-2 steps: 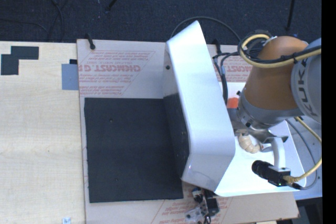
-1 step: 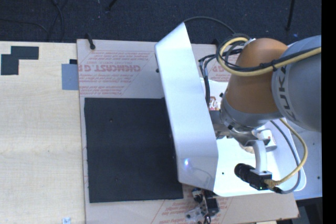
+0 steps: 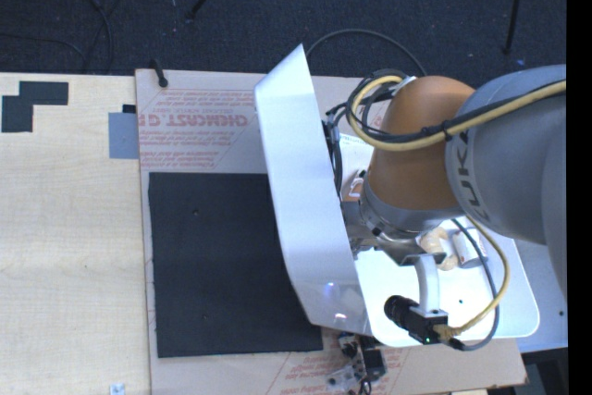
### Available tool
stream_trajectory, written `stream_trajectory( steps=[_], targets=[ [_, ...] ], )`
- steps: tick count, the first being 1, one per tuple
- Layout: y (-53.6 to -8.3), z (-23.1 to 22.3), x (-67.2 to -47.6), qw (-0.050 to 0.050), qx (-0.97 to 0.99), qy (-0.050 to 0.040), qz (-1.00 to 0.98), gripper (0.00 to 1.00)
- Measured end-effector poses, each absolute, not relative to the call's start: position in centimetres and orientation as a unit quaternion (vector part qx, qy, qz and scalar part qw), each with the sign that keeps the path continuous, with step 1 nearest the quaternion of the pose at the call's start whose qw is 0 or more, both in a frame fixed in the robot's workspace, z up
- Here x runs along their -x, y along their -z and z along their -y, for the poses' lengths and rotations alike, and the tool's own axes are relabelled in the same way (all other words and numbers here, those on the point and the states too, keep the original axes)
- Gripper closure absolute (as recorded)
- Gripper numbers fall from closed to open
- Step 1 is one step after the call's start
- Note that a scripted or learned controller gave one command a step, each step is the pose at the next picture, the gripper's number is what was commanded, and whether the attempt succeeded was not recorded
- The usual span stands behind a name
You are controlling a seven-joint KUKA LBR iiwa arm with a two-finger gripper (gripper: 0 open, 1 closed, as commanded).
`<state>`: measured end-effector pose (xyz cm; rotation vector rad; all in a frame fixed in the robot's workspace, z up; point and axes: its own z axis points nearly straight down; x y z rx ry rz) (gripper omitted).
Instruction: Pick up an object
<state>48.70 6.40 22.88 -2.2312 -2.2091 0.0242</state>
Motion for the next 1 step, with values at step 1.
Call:
stream_trajectory(
  steps=[1],
  targets=[
    [-22.92,-5.98,-48.71,-0.003,0.712,-0.0097,0.702,0.0]
  ],
)
